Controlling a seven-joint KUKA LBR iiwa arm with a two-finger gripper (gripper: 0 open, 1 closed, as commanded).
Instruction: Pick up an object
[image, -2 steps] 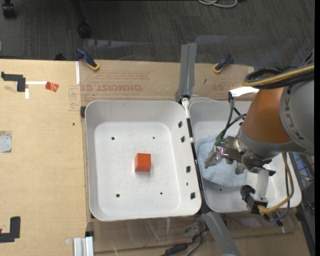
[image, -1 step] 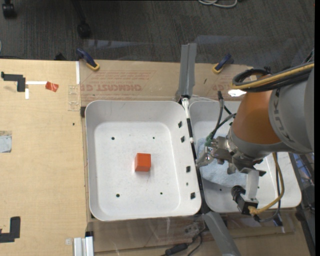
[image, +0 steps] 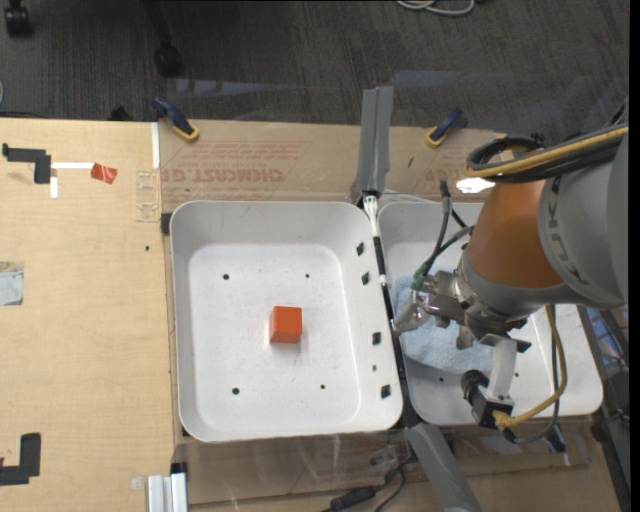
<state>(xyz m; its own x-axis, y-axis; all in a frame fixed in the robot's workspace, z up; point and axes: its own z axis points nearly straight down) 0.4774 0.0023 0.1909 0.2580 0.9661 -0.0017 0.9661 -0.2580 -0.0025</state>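
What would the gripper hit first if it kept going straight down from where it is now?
Probably the pale blue cloth lying in the right bin. The gripper hangs over it, though the wrist hides the contact point and height is unclear.

so the gripper (image: 447, 318) sits over the right bin (image: 575, 400), right above a cloth (image: 432, 345) lying in it. The block (image: 286, 325) is off to its left, in the middle of the left bin (image: 200, 300).

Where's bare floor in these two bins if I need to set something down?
Left bin: bare floor all around the orange block, out to every wall. Right bin: crowded, with the arm, its cables and a pale cloth over most of it.
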